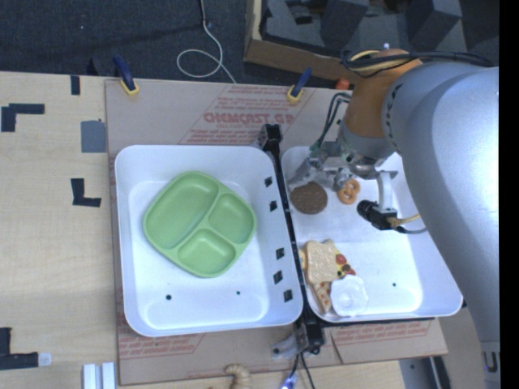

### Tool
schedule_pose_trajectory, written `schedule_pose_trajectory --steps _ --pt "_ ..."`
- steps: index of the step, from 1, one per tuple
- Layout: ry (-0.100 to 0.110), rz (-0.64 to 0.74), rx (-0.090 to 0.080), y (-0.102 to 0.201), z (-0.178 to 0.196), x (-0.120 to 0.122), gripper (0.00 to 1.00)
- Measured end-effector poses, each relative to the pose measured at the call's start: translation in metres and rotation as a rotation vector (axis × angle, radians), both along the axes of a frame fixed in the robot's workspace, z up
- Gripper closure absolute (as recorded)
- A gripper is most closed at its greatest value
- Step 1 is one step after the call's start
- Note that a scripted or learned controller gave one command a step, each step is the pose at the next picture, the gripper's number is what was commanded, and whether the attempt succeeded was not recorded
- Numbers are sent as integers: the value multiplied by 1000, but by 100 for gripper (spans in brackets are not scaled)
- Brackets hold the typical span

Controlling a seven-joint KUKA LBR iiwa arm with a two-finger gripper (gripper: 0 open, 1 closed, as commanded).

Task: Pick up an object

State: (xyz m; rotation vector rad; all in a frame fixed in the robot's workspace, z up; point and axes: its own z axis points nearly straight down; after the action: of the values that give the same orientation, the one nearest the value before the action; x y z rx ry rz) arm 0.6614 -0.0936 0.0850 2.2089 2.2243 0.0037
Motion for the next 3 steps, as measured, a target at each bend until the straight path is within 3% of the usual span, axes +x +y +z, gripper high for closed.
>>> schedule_pose_trajectory --steps 1,2,3 --pt "8 -6 2 -4 0 -38 0" --pt "6 -4 3 -5 -1 -15 0" --pt "8 -3 4 -4 9 -16 100"
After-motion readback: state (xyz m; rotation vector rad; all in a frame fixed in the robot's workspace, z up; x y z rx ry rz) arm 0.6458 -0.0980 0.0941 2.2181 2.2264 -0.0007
